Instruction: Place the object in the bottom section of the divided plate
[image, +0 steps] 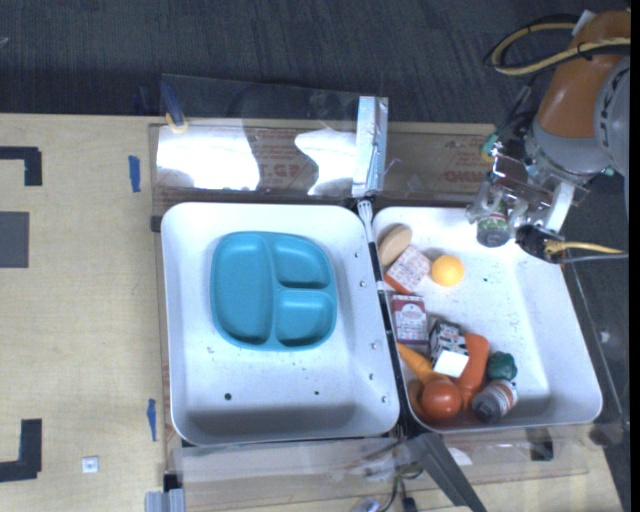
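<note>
The object is not yet picked out: candidates such as the yellow ball (447, 270) lie in the right bin (545, 330), just below-left of the claw (497, 222), which hovers over the bin's top edge; whether it is open or closed I cannot tell. A good pick means dropping squarely onto one isolated item, clear of the clutter. Far left, the blue divided plate (272, 289) sits unfilled in the left bin (275, 400).

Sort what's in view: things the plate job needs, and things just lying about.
For the job: blue divided plate in the left bin; gripper over the right bin.

Candidates or clutter, object unspecified: orange ball, bread roll, red box, carrot, tomato.
</note>
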